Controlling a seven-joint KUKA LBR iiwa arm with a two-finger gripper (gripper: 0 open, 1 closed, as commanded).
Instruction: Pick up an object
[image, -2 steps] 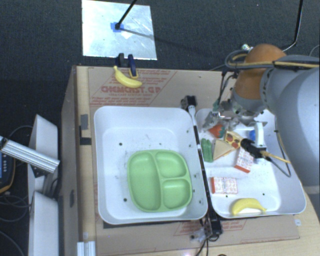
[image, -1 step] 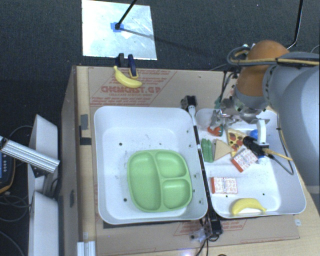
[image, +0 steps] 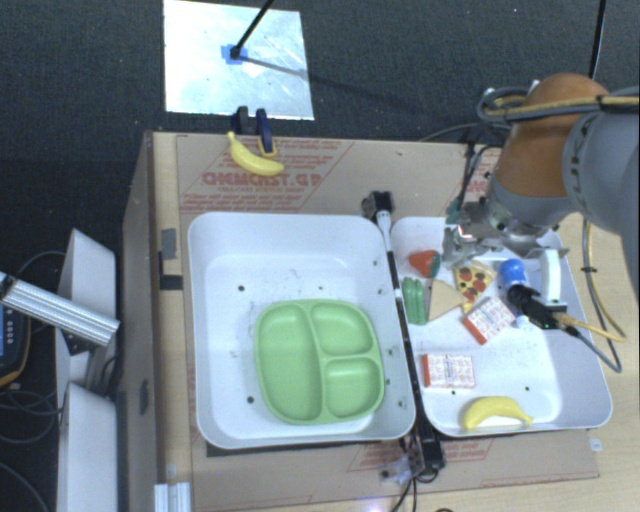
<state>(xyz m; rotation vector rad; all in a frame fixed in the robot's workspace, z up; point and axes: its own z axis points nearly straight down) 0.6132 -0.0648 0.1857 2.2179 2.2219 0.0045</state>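
Starting at the left of the counter (image: 300, 165), the left white plastic bin (image: 215, 300) carries a pale green divided plate (image: 320, 360) toward its near right corner, nothing there for a quick pick. Crossing the shared wall into the right white bin (image: 580, 400): a green pod-shaped toy (image: 414, 298) lies along the left wall, a red strawberry-like piece (image: 425, 262) just beyond it, a red-and-white flat card (image: 449, 369) nearer the front edge, and a yellow plastic banana (image: 495, 410) by the front edge, long axis running left to right. Mid-bin sit a pizza-slice toy (image: 472, 279) and a second red-and-white packet (image: 488, 320). The tool (image: 462, 240) hangs at the bin's far edge, and the pizza slice lies just in front of it, toward the near edge, probably the closest candidate. Whether the tool is spread or closed, I cannot tell; nothing is seen in its grasp.
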